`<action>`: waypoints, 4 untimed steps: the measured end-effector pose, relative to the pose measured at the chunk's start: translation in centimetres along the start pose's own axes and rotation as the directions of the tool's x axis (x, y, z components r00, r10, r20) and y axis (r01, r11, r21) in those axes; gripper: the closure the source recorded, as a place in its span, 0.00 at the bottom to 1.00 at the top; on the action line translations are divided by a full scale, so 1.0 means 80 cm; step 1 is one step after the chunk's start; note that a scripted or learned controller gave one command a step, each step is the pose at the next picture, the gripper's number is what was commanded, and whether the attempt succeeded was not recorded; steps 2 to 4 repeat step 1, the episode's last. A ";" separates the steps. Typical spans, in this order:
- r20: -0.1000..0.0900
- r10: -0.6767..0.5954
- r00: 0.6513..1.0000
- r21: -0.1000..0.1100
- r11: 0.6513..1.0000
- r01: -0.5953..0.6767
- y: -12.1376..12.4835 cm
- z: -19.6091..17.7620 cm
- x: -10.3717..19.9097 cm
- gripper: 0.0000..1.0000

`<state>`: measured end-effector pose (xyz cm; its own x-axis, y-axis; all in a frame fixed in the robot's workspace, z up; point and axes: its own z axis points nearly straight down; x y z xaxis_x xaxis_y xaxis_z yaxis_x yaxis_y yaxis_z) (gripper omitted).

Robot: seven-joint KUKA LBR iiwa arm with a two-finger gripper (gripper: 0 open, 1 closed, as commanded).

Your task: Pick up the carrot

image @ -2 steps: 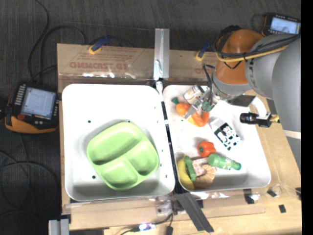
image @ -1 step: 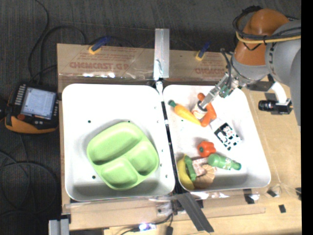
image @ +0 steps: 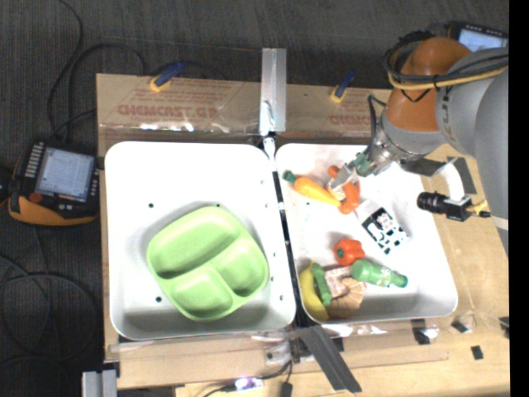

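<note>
Two bins are sitting side by side; the carrot (image: 348, 190) is lying in the right bin (image: 430, 246), directly under the gripper (image: 354, 174), whose opening I cannot tell.

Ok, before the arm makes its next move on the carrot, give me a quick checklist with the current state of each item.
1. Carrot in right bin: ok.
2. Gripper over the carrot: ok, right at its upper end.
3. Carrot between the fingers: cannot tell.
4. Room around carrot: not ok, yellow-orange toy vegetable touches its left side.
5. Black-and-white box apart from carrot: cannot tell, very close.
6. Green tray out of the way in left bin: ok.
</note>
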<state>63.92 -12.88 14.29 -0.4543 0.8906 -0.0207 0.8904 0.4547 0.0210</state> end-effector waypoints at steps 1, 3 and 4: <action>-0.010 -0.001 1.000 0.011 1.000 0.001 -0.003 0.005 0.003 0.00; -0.010 -0.001 1.000 0.011 1.000 0.001 -0.003 0.005 0.003 0.00; -0.010 -0.001 1.000 0.011 1.000 0.001 -0.003 0.005 0.003 0.00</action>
